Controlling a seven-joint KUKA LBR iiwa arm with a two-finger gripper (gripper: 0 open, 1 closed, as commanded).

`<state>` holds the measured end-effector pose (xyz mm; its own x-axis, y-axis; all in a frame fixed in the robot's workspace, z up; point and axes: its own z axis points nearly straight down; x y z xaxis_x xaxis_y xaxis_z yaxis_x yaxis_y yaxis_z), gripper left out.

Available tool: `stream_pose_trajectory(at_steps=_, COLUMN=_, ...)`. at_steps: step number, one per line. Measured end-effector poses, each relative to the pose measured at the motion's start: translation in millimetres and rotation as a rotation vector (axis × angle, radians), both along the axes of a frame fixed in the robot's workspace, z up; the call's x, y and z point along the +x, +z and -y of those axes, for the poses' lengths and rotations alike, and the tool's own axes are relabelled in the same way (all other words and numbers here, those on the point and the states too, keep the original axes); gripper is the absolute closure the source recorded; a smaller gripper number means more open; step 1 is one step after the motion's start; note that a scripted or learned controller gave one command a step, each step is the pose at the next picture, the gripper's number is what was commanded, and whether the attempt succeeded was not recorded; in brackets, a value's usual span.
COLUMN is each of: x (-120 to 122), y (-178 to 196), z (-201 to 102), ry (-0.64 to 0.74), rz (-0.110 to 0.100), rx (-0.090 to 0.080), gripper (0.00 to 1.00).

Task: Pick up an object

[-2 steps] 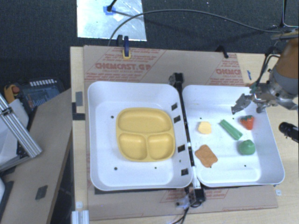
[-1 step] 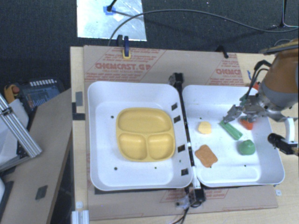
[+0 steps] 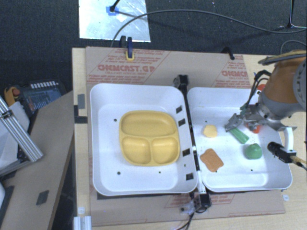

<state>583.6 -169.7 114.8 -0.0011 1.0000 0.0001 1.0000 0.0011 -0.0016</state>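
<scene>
Orange-brown and flat, a toy cracker (image 3: 211,160) lies nearest in the right bin (image 3: 230,183), close to the divider between the bins. Just right of it and a little farther back sits a round green piece (image 3: 253,151), and beyond that a long green piece (image 3: 238,135) lies on a slant. A small yellow lump (image 3: 209,131) rests left of the long piece. In the left bin (image 3: 103,128) a yellow divided tray (image 3: 148,138) sits in the middle. The end effector (image 3: 236,123) hangs low over the right bin, at or touching the upper end of the long green piece, with something red (image 3: 254,126) partly hidden under the wrist. Whether it is apart or together cannot be told from this angle. Nothing looks lifted: every piece appears to rest on the bin floor, so the grasp and the raise are likely both left to do. Farthest back, the counter's cardboard (image 3: 144,63) carries a yellow clamp (image 3: 129,49).
</scene>
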Motion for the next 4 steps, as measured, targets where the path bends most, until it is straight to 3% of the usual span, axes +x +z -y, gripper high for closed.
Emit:
stream_pose_trajectory(at_steps=1, x=1.7, y=13.9, z=0.3, ry=0.001, rz=0.006, rx=-0.002, gripper=1.00)
stream_pose_trajectory(at_steps=4, x=13.0, y=180.3, z=5.5, ry=0.003, rz=0.009, rx=-0.002, gripper=1.00)
